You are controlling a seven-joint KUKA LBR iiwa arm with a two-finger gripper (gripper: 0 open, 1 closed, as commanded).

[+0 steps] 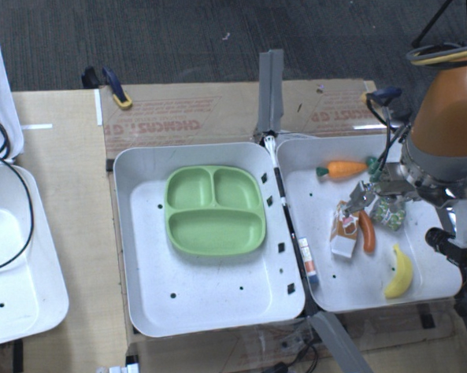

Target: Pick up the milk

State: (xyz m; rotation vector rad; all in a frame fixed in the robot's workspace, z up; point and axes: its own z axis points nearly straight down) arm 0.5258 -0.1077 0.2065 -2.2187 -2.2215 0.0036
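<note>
A small milk carton (345, 232), white with an orange-brown printed face, is lying on its side in the right bin (327, 294), at the right of the frame, with its white end pointing toward the lower edge. A red sausage-shaped toy (366, 232) is lying just beside it on the right, touching or nearly so. A carrot (344, 169) is sitting above, a banana (398, 272) below right, and a green leafy item (390, 213) to the right. The pincer (366, 195) is hovering just above the carton's upper end; the view is not resolving whether it is spread or pressed together, so that cannot be told, and nothing is visibly held. The left bin (145, 290) is carrying a green divided plate (215, 210). The carton is judged to be light and fairly stiff, with smooth faces that may be slipping under a weak pinch and crushing under a hard one. The best hold appears to be across its two narrower flat sides near mid-length, clear of the sausage toy.
</note>
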